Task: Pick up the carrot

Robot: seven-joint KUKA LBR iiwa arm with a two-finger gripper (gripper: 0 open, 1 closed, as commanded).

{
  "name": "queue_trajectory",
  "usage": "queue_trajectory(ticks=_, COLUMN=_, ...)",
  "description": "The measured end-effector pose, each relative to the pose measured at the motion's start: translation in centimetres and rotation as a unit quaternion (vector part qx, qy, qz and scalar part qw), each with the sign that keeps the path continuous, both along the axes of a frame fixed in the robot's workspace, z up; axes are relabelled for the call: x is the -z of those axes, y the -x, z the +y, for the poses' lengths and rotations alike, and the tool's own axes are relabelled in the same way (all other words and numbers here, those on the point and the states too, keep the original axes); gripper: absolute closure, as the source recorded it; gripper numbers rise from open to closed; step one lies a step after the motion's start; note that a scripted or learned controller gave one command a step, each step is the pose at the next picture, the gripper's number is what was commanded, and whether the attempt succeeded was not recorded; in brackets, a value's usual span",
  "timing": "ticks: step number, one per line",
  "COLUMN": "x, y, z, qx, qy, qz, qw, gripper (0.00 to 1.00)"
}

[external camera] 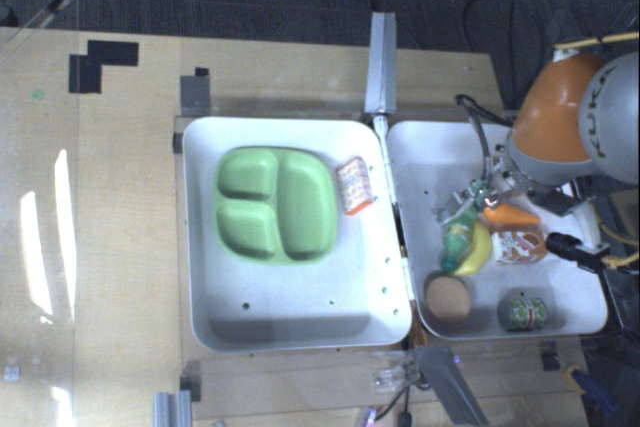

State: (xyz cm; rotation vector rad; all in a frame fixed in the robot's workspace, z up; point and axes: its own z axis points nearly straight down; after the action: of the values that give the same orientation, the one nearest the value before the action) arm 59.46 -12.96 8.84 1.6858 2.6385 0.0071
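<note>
Carrot [511,213] lies in the right bin [430,155], its orange body pointing toward the arm [570,120] and its inner end tucked under the gripper [482,195]. The gripper sits low over that end, presumably because the program aims at the carrot's tip; whether it is clenched or released I cannot tell, and nothing shows the carrot between its tips, so I would not call it grasped.

Clutter explains why the reach is tight. A banana [474,251] lies just beside the carrot on its near side, touching a green item [457,240], while a printed packet [521,246] rests right against the carrot from below. A brown ball [449,296] and a green can [523,311] sit nearer the front rim, apart from the carrot.

In the left bin [200,215] a green tray [278,203] lies flat with three compartments, and a small red-and-white packet [354,185] rests at its right edge; neither matters to the pick.

Judging by this, the task is at the grasp stage, with the lift not yet done.
</note>
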Motion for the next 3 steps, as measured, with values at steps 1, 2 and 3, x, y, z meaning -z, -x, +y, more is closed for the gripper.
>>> queue_trajectory(ticks=1, x=-7.0, y=-2.2, z=-7.6, qx=0.002, qy=0.0005, qz=0.001, qw=1.0, gripper=0.0)
queue_trajectory(ticks=2, x=0.0, y=0.9, z=-6.5, qx=-0.002, qy=0.0, qz=0.001, qw=1.0, gripper=0.0)
queue_trajectory(ticks=3, x=-1.2, y=0.6, z=-6.4, qx=-0.003, qy=0.0001, qz=-0.004, qw=1.0, gripper=1.0)
